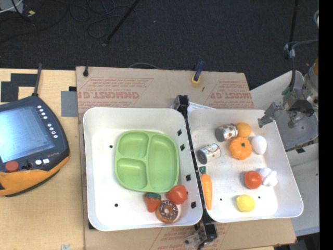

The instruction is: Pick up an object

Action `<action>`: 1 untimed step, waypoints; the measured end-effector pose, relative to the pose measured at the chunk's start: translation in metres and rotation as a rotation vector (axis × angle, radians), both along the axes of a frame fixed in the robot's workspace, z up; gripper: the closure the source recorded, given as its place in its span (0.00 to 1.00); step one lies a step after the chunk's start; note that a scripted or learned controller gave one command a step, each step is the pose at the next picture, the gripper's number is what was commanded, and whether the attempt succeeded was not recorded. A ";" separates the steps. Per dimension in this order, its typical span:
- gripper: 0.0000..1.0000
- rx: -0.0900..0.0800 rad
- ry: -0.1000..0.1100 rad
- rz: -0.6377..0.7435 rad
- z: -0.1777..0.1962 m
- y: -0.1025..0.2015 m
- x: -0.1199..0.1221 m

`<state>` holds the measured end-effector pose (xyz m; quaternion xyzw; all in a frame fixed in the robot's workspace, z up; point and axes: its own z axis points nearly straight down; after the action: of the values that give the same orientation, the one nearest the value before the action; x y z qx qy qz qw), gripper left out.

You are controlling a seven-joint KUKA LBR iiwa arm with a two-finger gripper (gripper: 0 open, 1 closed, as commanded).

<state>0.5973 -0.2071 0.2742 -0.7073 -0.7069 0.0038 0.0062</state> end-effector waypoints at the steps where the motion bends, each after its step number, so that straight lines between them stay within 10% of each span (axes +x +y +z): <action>1: 0.00 -0.003 -0.012 0.002 0.007 0.000 0.002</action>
<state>0.5991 -0.2073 0.2817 -0.7068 -0.7074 0.0005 0.0010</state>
